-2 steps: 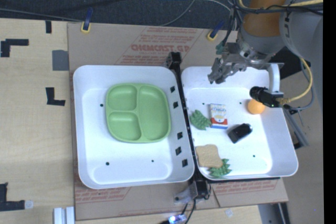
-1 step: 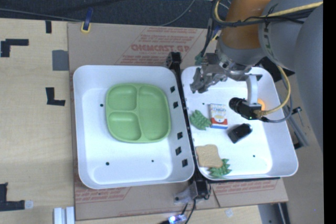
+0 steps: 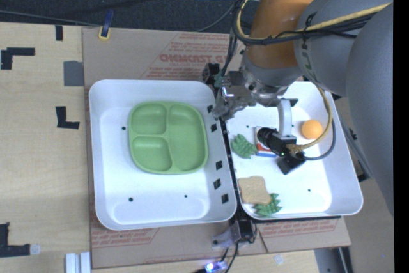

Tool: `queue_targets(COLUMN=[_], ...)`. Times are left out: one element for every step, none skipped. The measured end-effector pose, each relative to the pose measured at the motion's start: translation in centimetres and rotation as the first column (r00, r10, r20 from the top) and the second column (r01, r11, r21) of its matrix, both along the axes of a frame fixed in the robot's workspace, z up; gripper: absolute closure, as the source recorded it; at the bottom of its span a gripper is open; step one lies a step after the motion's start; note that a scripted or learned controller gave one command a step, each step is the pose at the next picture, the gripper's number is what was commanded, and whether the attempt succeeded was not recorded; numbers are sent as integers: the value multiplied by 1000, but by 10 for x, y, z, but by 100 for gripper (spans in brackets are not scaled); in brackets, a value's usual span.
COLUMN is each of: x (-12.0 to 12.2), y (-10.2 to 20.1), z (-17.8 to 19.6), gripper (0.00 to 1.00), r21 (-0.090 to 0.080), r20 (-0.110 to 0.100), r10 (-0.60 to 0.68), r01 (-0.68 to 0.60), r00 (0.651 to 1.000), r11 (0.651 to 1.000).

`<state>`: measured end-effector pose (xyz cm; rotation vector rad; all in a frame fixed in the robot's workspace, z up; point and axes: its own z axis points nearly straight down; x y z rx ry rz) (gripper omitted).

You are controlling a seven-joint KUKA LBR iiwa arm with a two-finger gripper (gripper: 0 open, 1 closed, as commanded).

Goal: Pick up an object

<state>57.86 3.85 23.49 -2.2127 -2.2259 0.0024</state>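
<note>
Claw [image 3: 222, 104] above shared bin rim [image 3: 225, 160] | grasp state: cannot tell | green leafy toy [image 3: 242, 146] near

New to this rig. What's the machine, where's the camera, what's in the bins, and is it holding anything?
There is one picture, from a camera fixed above the bench and looking down at a slant.

The big grey and orange shape at the upper right is a robot arm reaching in. Its tool, the part meant to grasp things, hangs over the divide between two shallow white bins.

The left bin holds a green divided plate. The right bin holds a green leafy toy, a slice of bread, a second leafy piece and an orange ball.

The job is to pick up an object. Nothing looks lifted: every item lies in a bin.
</note>
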Motion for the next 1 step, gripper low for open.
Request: queue_targets(x=[-10], y=[55], z=[-13], gripper=[100], r21=[-1], r20=[0], r10=[0], r01=[0], r00=[1000], r11=[1000])
